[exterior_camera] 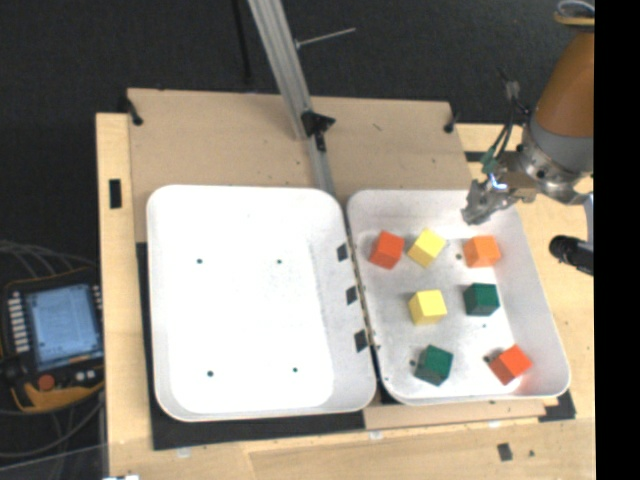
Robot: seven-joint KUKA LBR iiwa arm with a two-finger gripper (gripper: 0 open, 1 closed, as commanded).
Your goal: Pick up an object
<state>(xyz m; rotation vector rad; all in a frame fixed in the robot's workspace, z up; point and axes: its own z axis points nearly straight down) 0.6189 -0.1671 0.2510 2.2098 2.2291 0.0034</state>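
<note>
Seven blocks sit in the right bin point(540, 298) from where I'm watching. Closest to the gripper point(483, 204) is an orange block point(482, 251), just below it near the bin's far right side. A yellow block point(426, 247) and another orange block point(387, 249) line up to its left. Further down there's a second yellow block point(428, 306), a green block point(481, 299), another green one point(434, 364) and an orange-red block point(510, 363) by the near corner. The gripper hovers over the bin's upper right area; can't tell how wide it's open, and I see nothing in it. The left bin point(250, 298) sits alongside.
</note>
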